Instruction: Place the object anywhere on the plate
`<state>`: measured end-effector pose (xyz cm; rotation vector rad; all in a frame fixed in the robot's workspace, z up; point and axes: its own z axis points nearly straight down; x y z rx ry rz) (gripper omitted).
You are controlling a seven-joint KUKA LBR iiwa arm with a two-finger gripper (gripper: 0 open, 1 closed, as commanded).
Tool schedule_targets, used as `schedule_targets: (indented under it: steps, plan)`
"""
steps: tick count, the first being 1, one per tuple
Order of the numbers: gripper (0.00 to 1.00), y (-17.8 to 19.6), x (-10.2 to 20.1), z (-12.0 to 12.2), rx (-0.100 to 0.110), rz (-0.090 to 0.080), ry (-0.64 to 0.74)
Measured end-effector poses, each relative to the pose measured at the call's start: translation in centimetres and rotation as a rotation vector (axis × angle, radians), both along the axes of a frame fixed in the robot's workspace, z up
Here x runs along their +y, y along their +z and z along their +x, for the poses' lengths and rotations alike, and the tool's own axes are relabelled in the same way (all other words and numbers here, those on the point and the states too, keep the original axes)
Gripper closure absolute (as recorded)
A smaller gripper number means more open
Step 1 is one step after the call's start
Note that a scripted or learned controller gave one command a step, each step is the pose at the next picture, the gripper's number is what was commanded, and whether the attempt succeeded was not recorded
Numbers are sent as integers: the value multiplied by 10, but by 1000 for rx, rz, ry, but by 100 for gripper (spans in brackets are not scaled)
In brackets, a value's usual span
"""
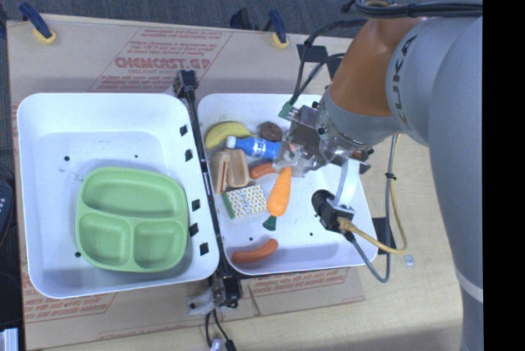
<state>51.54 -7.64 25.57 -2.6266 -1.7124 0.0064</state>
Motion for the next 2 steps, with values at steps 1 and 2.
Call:
schedule_targets:
  steps: [1, 2]
  plan:
    - [100, 10, 0, 0, 3, 1, 7]
    - [100, 37, -41, 65, -3, -2, -126]
